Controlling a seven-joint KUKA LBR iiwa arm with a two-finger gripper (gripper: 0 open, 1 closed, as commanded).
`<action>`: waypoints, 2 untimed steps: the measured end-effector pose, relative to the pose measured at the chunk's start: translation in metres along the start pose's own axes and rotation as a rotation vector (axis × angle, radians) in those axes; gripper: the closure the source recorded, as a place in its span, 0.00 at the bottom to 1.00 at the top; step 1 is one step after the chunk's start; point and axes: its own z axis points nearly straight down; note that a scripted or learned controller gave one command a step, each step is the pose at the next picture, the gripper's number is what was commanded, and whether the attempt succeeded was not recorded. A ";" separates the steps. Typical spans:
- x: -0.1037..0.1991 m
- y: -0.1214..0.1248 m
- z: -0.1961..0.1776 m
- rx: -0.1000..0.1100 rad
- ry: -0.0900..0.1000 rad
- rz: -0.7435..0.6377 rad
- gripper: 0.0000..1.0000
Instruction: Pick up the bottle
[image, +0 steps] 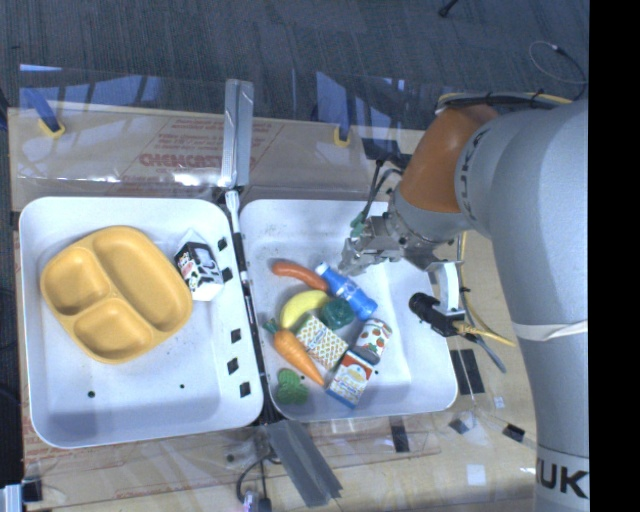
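The blue bottle (349, 290) lies on its side in the right bin (420, 385), slanting from upper left to lower right among toy food. My gripper (357, 252) hangs over the bin's upper middle, just above and slightly right of the bottle's upper end. The grey wrist with its orange band (440, 165) hides the gripper's upper part. From this view I cannot make out any contact between gripper and bottle.
Around the bottle lie an orange sausage (297, 271), a yellow fruit (303, 307), a carrot (297, 357), broccoli (291, 386) and small cartons (350, 377). The left bin (60, 420) holds a yellow divided plate (115, 291) and a black-and-white carton (200, 268).
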 end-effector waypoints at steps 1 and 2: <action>0.000 0.000 0.000 0.000 0.000 0.000 0.00; 0.002 -0.023 0.042 -0.001 0.000 -0.032 0.00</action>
